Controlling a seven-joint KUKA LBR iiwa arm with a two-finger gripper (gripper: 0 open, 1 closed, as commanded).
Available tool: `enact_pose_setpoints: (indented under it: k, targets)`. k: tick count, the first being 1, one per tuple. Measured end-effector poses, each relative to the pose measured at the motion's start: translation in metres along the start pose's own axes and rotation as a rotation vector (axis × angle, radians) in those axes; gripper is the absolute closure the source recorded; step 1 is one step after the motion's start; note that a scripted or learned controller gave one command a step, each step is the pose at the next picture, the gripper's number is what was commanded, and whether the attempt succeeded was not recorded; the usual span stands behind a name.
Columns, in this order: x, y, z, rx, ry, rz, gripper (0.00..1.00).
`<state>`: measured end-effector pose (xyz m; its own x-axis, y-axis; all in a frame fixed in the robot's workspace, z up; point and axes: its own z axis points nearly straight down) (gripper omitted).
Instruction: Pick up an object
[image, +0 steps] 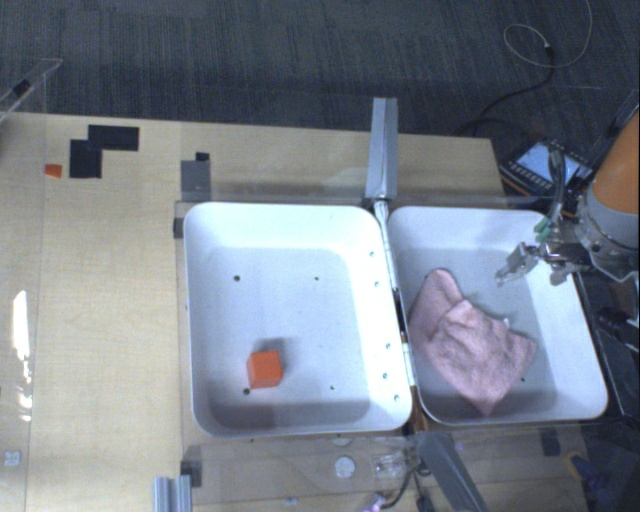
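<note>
Far left, the wooden tabletop (100, 330) carries a small orange marker (53, 171) near its upper corner, with black L-shaped tape patches (100, 148) just beside it to the right.

Left bin (200, 300): shallow, white, rounded corners. One orange block (265, 368) lies on the floor of this bin, toward the near-left corner, apart from all walls. A few small dark dots are scattered over the bin floor.

A grey metal bar (383, 150) runs along the seam between the two bins and extends away beyond their far rims.

Right bin (590, 380): same type, touching the left bin along the seam. A pink cloth (465, 345) lies crumpled in it, spread from the middle toward the near side, its left edge near the seam wall.

End effector (520, 262): above the far-right part of the right bin, up and to the right of the cloth, apart from it. Nothing visible between the fingers; whether they are spread or closed cannot be told at this size. The orange band of the arm (620, 170) sits at the right edge.
</note>
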<state>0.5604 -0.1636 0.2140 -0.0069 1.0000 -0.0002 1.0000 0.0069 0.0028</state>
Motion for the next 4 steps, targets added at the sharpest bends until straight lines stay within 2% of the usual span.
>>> enact_pose_setpoints:
  k: [1, 2, 3, 4]
  targets:
    - [0.054, 0.01, 0.005, -0.001, 0.001, 0.081, 0.0]
    - [0.052, 0.041, 0.119, -0.004, 0.0, -0.026, 0.0]
    - [0.077, 0.028, 0.124, -0.013, -0.002, -0.102, 0.0]
    - [0.068, 0.046, 0.125, -0.01, -0.001, -0.17, 0.0]
